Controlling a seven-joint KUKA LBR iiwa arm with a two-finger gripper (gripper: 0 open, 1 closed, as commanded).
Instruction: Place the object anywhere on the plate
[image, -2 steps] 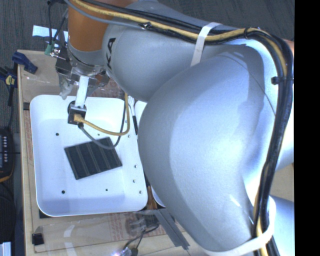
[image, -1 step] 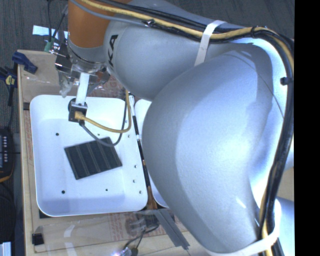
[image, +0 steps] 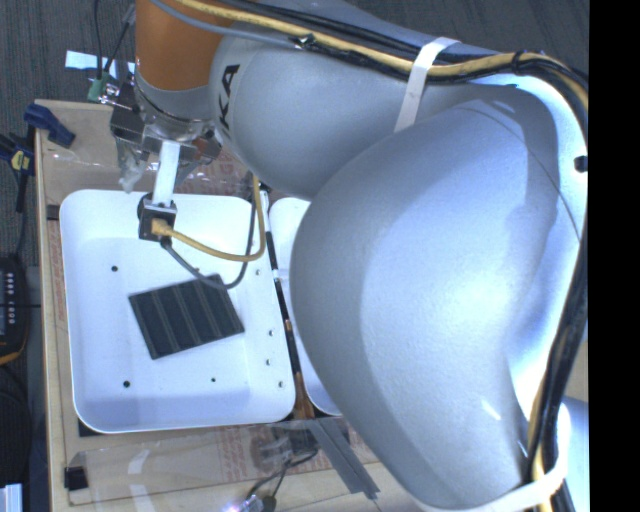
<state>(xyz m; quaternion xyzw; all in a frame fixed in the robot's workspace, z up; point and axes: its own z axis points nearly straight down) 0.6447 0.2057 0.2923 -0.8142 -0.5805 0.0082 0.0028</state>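
Note:
A dark grey ribbed rectangular plate (image: 187, 319) lies flat in the middle of the left white bin (image: 90, 390), turned slightly askew. My gripper (image: 133, 168) hangs over the bin's far rim near its back left corner, well apart from the plate and higher in the view. I cannot make out anything held in it. The grey arm with its orange band covers the upper and right part of the view.
The right bin (image: 288, 228) shows as a narrow strip beside the left one; the arm hides the remainder. The bench's wooden edge (image: 42, 200) runs along the left, with clamps and cables beyond it. Bare white floor surrounds the plate.

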